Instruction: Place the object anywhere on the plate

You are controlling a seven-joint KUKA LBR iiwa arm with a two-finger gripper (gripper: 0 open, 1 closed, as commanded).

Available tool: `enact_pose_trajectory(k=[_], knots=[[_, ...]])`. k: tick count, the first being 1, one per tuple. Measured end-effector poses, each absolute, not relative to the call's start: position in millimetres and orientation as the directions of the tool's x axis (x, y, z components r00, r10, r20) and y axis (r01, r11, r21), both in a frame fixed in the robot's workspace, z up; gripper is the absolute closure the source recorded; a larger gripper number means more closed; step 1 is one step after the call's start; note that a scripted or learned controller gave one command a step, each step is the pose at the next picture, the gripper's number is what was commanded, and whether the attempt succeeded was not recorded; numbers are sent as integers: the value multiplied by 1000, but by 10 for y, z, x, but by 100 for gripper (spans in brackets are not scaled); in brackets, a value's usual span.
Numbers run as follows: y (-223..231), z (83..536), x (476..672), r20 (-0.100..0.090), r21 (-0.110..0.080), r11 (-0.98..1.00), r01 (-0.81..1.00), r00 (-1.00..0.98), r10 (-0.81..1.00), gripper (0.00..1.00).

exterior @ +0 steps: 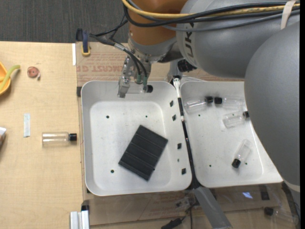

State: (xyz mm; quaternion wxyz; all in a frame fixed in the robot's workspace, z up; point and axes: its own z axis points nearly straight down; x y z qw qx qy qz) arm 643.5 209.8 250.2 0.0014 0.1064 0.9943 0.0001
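Several small clear plastic vials with black caps (239, 155) lie scattered in the white bin on the view's right (228, 182). One sits near that bin's front, another near its middle, and more lie near its far-left corner; all rest on the bin floor, apart from one another. The flat black ribbed rectangular plate (143, 152) lies in the other white bin, on the view's left (86, 142). It is turned at a slant on the floor, towards the near side, and it touches no wall. The two bins stand side by side with their rims meeting.

The gripper (133, 83) hangs over the far rim of the left bin, well away from the plate and the vials. Whether it is spread or pressed together cannot be told from here.

On the pale wooden table (43, 185) to the left of the bins lies a clear bottle with a black cap (58, 137) on its side. Near it is a small white strip (26, 125), and farther back a small reddish round disc (32, 71).
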Motion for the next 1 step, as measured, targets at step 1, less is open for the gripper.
enact_pose_trajectory(k=[1], knots=[[2098,2503,6435,-3,1,977,212,-977,212,0]])
